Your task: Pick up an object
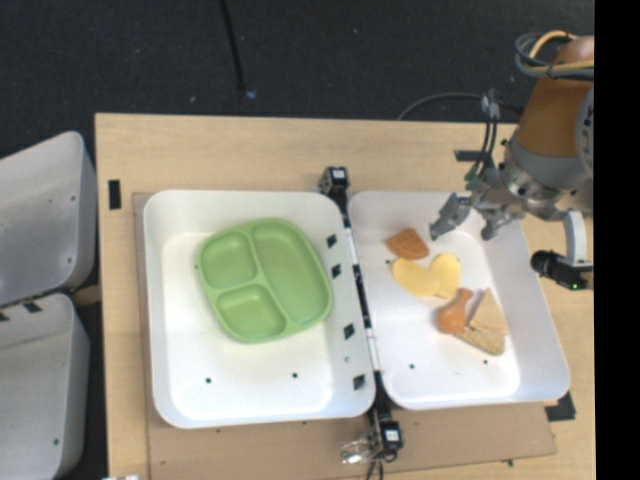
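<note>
On the left of the table [120,158], the left bin [165,368] carries a green divided plate [265,280], lying flat near the bin's middle. To its right, the right bin [525,358] holds the toy food that the task could draw on: an orange-brown piece [407,243] near the bin's upper left, a yellow piece [428,276] just below it, and lower right a small orange piece [453,315] touching a tan wedge like a slice of bread [487,330].

Furthest right, the arm reaches in, and its end effector [470,218] hovers above the upper part of the right bin with its two fingers spread apart and nothing between them. The nearest candidates appear to be the orange-brown and yellow pieces. A good pick would likely centre the fingers over one piece alone, straddle its narrow side, and descend straight, since the flat pieces lie close together and a skewed approach might nudge a neighbour.
</note>
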Tool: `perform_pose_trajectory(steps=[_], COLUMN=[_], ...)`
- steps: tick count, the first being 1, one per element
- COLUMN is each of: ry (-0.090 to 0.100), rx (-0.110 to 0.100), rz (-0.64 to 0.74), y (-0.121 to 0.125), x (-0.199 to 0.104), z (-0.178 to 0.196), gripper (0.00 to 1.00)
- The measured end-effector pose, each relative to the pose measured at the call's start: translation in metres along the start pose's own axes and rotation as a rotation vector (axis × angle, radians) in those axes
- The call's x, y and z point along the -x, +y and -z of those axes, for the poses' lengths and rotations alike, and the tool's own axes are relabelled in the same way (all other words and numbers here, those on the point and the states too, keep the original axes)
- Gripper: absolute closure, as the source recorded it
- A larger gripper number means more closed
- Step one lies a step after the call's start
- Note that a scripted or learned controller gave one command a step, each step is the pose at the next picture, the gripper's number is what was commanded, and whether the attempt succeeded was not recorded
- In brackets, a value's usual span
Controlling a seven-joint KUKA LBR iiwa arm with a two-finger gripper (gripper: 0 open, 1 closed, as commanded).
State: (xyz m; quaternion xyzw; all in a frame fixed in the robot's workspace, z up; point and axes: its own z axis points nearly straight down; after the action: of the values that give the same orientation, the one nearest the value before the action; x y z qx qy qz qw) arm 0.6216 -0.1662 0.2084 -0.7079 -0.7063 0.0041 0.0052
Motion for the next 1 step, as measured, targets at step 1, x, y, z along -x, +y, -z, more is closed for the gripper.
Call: perform_pose_trajectory(steps=[1], ry=[-0.003], rx=[0.014], rz=[0.004], y=[0.0028], x=[-0.0004], z=[0.0087], gripper=[0.00])
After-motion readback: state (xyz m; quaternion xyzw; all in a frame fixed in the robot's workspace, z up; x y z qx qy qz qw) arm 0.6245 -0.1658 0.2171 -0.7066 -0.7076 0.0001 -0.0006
